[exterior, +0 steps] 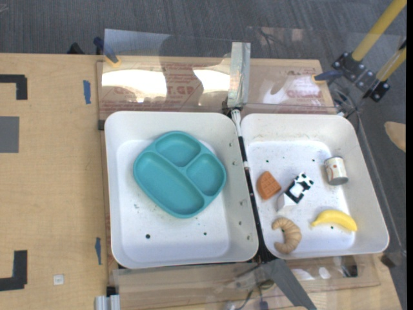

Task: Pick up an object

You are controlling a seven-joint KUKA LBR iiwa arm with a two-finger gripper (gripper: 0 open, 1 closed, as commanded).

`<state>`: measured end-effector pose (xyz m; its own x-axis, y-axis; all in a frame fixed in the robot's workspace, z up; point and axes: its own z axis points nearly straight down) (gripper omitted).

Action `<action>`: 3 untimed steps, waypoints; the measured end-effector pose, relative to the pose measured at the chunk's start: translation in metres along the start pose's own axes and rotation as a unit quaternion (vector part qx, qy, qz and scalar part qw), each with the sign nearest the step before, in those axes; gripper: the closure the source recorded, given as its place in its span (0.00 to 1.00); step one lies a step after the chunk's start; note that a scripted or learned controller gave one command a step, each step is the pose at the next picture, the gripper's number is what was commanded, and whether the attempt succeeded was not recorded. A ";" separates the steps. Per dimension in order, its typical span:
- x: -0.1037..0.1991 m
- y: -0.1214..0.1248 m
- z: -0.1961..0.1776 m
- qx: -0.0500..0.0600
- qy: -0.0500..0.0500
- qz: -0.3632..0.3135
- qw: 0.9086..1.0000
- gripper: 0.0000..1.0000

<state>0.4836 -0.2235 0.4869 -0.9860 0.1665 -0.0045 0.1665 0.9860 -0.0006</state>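
Observation:
In the right bin (303, 131) lie several small objects. An orange cracker-like piece (268, 185) lies at its left. A black-and-white toy (299, 188) lies beside it, over a small pale piece (282, 203). A silver can (335, 170) lies on its side at the right. A yellow banana (335, 221) rests near the front right. A tan croissant (287, 233) lies at the front. The left bin (122, 225) holds a teal divided plate (180, 173).
Clear plastic panels (168, 76) stand behind both bins. A yellow pole with a black clamp (364, 76) stands at the upper right. The cardboard-coloured bench (45, 192) stretches to the left, marked with black and blue tape.

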 end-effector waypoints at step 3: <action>0.003 -0.001 0.001 0.001 0.000 0.476 0.879 1.00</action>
<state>0.4805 -0.2235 0.4861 -0.3998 0.9166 -0.0043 0.9166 0.3998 0.0027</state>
